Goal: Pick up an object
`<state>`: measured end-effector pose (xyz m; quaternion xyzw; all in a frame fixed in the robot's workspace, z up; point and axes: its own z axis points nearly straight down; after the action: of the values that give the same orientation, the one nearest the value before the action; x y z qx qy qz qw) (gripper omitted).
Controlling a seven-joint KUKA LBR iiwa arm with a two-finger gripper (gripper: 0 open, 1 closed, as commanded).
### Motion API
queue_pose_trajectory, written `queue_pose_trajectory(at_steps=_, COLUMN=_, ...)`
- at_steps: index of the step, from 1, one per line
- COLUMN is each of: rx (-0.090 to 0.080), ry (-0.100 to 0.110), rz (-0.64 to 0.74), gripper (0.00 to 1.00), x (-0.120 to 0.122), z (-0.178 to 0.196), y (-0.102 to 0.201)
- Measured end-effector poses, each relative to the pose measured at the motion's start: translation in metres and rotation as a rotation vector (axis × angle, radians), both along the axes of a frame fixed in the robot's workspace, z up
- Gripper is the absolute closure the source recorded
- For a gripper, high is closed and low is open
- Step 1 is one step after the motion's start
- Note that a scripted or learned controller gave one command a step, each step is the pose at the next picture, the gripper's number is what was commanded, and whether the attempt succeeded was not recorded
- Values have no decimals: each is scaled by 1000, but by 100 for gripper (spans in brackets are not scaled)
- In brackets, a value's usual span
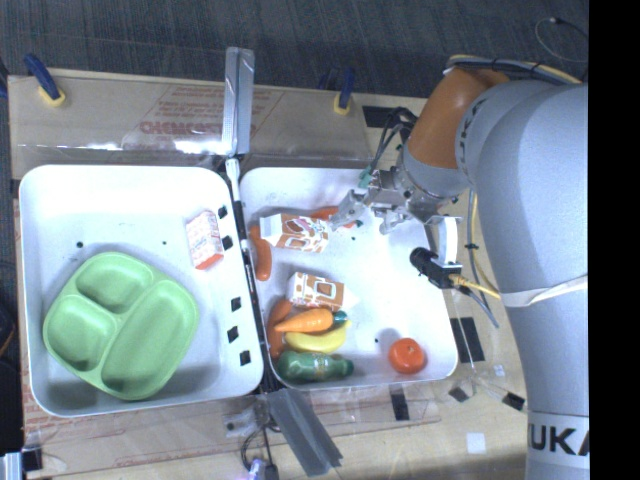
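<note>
Dark ribbed flooring surrounds a bench [120, 108] covered with brown board, where two shallow white bins sit side by side, their inner rims touching along a grey divider strip. Seen from above, the left bin [60, 193] holds a smooth green divided plate [120, 323] in its near corner and a small printed carton [204, 239] near the right wall, with bare floor across the far side. Within the right bin [440, 353], a second carton [300, 232] lies at the far side, a sausage [262, 253] runs along the left wall, and a third carton [317, 291], carrot [305, 320], banana [318, 340] and green bottle [315, 367] crowd the near left; a round tomato [406, 355] sits apart, with open floor around it. Low over the bin's far right, the gripper [372, 200] hangs just beside the far carton; whether its fingers are spread or closed cannot be told
</note>
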<state>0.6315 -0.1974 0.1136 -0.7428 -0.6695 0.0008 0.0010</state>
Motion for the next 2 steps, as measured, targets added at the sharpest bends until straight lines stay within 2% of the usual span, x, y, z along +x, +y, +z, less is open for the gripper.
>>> queue_pose_trajectory(at_steps=1, rx=-2, ry=-6, rz=99, gripper=0, x=26, z=-20, y=26)
queue_pose_trajectory(at_steps=2, rx=-2, ry=1, rz=105, gripper=100, x=25, z=-11, y=27)
